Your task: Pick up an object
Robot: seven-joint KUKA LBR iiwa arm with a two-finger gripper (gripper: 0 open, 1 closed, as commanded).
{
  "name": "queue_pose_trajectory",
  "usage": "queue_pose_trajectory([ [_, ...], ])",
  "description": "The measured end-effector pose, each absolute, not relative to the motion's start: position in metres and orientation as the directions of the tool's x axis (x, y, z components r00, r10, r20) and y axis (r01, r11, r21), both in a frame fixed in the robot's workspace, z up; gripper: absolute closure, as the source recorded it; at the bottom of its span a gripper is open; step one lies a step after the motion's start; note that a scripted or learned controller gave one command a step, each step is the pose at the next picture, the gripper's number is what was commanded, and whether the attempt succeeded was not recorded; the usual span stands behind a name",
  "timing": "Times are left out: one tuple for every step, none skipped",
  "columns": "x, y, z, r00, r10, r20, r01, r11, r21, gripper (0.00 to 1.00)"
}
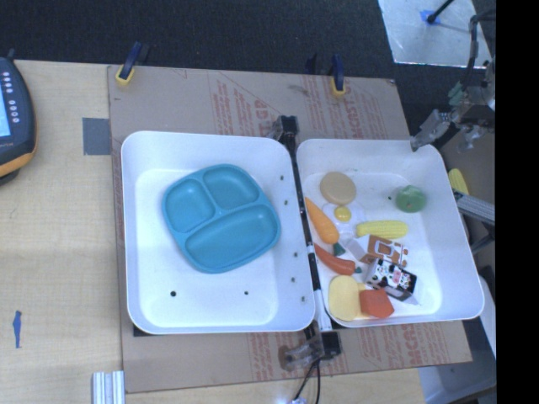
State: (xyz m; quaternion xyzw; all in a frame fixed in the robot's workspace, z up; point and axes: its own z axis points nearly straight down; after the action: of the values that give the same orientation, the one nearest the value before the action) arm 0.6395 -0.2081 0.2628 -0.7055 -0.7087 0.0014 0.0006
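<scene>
Two shallow white bins sit side by side on a cardboard sheet [253,108] clamped along its far edge, presumably to stop it shifting; its red print is too faint to read. The left bin [135,225] holds a blue divided plate [221,217] near its centre. The right bin [446,183] holds the candidate objects, crowded toward its near-left corner: carrot [321,220], corn cob [381,228], printed carton [392,278]; the gripper [438,124] hangs beyond the far-right corner, finger state unreadable.
</scene>
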Motion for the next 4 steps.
queue_pose_trajectory([
  [0.637, -0.210, 0.098, -0.006, 1.000, 0.002, 1.000, 0.006, -0.013, 0.00],
  [0.548, -0.184, 0.091, -0.003, 1.000, 0.001, 1.000, 0.003, -0.007, 0.00],
  [0.615, -0.212, 0.093, -0.008, 1.000, -0.003, 1.000, 0.008, 0.004, 0.00],
  [0.612, -0.212, 0.103, -0.009, 1.000, -0.001, 1.000, 0.009, -0.002, 1.00],
])
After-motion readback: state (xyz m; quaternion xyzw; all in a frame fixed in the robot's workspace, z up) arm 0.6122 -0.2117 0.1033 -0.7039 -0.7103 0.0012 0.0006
